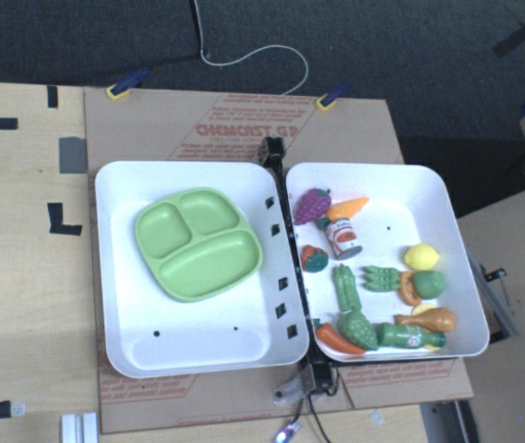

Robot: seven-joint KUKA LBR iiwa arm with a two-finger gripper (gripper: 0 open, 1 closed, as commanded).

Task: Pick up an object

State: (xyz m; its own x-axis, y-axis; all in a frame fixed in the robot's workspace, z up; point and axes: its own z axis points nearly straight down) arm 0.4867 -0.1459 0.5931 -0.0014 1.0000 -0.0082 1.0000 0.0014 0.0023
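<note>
- White bins sit side by side on the worktop (22, 275), touching at a central seam.
- Left bin (124, 340) holds a green tray (199, 243) with three compartments, lying flat and turned slightly.
- Right bin (428, 192) holds toy food: purple grapes (312, 205) beside a carrot (350, 207), a small can (342, 236), a lemon (421, 257), a green bottle (411, 337) along the near wall.
- Brown cardboard (244, 127) lies under both bins.
</note>
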